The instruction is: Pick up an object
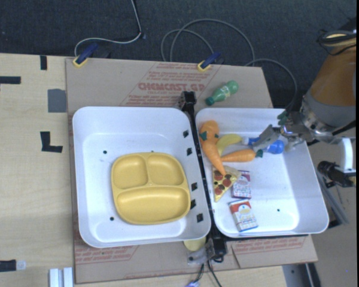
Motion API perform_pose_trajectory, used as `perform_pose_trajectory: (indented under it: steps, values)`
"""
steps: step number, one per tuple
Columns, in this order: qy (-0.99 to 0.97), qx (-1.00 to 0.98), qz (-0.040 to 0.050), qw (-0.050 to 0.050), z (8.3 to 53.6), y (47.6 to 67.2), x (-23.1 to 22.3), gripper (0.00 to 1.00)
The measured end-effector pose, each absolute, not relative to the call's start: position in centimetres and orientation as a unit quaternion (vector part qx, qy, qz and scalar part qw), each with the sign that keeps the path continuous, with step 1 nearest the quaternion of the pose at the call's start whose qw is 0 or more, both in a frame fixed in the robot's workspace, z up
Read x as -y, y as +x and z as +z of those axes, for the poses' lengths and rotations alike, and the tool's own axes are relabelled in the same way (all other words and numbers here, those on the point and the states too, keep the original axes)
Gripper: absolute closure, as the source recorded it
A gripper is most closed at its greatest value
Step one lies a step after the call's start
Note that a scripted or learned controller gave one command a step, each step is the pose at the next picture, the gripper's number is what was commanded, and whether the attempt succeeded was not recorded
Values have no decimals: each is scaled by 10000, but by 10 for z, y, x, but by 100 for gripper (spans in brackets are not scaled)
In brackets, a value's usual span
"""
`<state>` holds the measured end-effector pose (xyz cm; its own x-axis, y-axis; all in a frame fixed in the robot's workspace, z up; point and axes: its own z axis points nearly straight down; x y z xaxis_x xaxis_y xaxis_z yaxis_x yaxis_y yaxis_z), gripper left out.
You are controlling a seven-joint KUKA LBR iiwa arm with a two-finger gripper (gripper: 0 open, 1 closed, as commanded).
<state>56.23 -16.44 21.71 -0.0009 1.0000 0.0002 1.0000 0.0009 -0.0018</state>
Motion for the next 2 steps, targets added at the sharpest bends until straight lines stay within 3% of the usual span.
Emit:
perform_pose_trajectory:
  steps: [1,2]
  values:
    - [-7059,7083,-1,-22,79,598,141,0]
    - [-7046,7094,182,67,87,653,106,0]
